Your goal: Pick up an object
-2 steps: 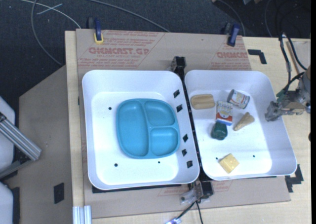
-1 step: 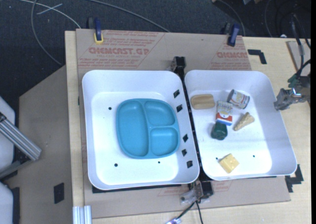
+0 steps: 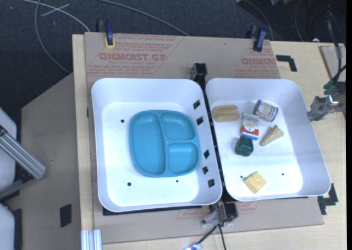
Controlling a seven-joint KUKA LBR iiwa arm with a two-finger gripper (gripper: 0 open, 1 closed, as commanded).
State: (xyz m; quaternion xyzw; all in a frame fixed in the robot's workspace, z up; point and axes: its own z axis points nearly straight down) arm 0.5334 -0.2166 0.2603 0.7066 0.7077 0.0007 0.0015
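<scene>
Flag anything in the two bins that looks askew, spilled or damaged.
Nothing stands out. The blue divided plate lies flat in the left bin. In the right bin, the bread roll, small can, green object and yellow block lie loosely scattered, none visibly damaged.

Lab: clamped bench [image 3: 165, 45], loose cables [image 3: 66, 1]
</scene>
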